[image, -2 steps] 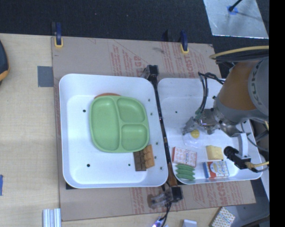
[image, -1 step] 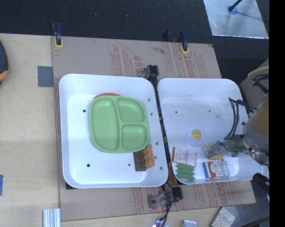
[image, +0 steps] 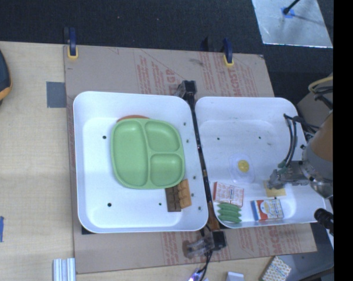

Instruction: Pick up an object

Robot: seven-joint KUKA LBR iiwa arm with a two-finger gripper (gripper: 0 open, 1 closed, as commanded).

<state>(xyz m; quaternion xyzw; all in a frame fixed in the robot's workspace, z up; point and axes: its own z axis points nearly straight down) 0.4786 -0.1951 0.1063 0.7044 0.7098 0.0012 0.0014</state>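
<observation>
While the claw (image: 280, 179) sits low in the right white bin (image: 246, 107), a small yellow block (image: 275, 191) lies right under its tip; grip state cannot be told, nor whether the block is held. Just below lies a flat white carton with red and blue print (image: 268, 209). Leftward: red-and-white packet (image: 229, 193), green pea pod (image: 229, 213), small clear cup with yellow centre (image: 242, 167). Left white bin (image: 88, 157) holds a green divided plate (image: 147, 153) and a brown chocolate-like bar (image: 178, 196). Tabletop (image: 24, 174) is pale wood.
</observation>
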